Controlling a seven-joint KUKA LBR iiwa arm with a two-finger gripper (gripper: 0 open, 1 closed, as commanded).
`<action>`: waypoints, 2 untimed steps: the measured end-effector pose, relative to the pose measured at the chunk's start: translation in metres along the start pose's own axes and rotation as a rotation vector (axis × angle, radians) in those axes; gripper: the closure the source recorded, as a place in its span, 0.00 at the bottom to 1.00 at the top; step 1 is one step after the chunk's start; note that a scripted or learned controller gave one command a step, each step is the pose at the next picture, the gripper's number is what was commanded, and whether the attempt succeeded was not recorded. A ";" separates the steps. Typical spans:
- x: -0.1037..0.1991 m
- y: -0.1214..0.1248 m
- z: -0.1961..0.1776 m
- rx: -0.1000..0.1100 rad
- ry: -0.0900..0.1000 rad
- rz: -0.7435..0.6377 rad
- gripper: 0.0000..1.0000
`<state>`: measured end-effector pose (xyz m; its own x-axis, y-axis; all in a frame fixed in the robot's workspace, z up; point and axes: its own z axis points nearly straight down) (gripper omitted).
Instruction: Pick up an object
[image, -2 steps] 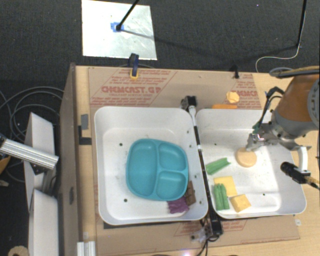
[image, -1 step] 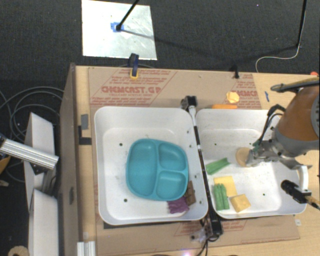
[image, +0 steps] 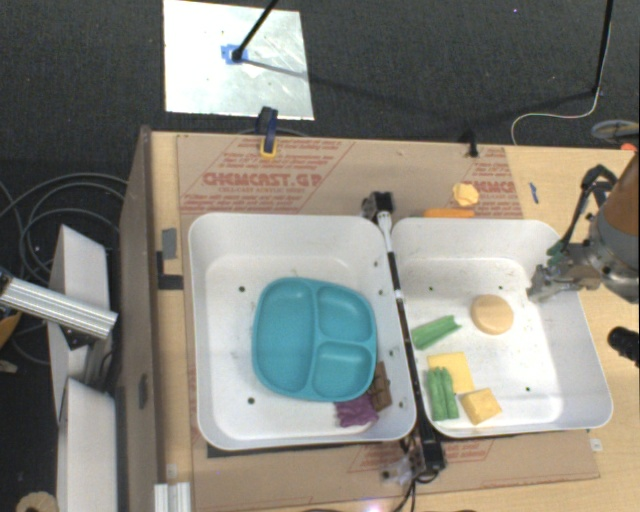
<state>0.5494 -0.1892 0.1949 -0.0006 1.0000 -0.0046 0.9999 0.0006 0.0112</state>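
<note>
- While the arm (image: 620, 225) leans in from the right, the gripper (image: 545, 282) hangs over the right rim of the right bin (image: 560, 395), and whether it is spread or closed, I cannot tell from up here.
- Nothing sits between its tips, as far as the view lets on.
- Closest thing to it: a round tan disc (image: 492, 314), lying flat on the bin floor just left of the gripper, with bare white floor all around it.
- Plenty of open floor in the upper half of that bin, back toward the far wall.
- Down toward the near wall it gets busy: a green strip (image: 434, 331) lies slanted near the divider, a yellow block (image: 452, 368) sits below it, a second green piece (image: 442, 393) touches that block's left side, and a smaller yellow wedge (image: 481, 405) rests just right of them.
- Over in the left bin (image: 215, 300), a teal divided plate (image: 315, 338) takes up the middle of the floor.
- A purple lump (image: 352, 412) and a brown piece (image: 381, 388) crowd the plate's lower right edge, tight against the divider corner.
- Outside the bins, an orange bit (image: 466, 194) lies on the cardboard (image: 260, 180) behind the right bin.
</note>
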 end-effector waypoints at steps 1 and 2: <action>0.072 0.049 0.004 0.006 0.004 -0.011 1.00; 0.035 0.041 0.047 0.012 0.003 0.002 1.00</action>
<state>0.5904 -0.1545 0.1487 0.0010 1.0000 -0.0016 1.0000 -0.0010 -0.0011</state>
